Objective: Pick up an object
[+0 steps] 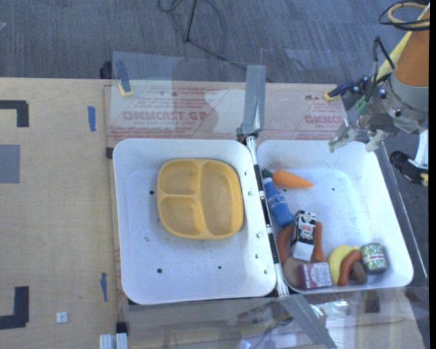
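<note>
The wooden tabletop (54, 225) carries two shallow white bins side by side. The left bin (136, 272) holds a yellow divided plate (200, 198) lying flat near its middle. Behind the bins lies a flattened cardboard sheet (177, 116) with red print, under a clear plastic panel. Strips of blue tape (91, 118) and black corner marks (19, 112) sit on the wood to the left. Dark cables (187, 20) trail across the grey floor behind.
</note>
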Action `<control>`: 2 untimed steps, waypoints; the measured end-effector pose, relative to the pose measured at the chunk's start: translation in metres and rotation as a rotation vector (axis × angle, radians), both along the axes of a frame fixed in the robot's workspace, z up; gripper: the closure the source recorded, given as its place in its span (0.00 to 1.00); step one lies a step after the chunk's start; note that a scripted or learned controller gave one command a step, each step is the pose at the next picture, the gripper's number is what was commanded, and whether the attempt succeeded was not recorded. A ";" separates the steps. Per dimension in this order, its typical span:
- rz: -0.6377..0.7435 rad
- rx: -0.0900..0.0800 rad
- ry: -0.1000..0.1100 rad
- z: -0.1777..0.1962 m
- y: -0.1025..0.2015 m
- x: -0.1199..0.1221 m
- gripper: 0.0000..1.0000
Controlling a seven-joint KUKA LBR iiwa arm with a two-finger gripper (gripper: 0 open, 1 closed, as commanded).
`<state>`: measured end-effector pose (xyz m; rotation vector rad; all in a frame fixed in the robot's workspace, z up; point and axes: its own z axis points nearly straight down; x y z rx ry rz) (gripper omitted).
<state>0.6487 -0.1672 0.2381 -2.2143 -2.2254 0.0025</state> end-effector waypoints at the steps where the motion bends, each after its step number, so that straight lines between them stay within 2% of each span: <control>1: 0.455 -0.002 -0.006 0.031 -0.002 0.020 0.00; 2: 0.856 0.001 -0.005 -0.096 0.005 0.020 0.00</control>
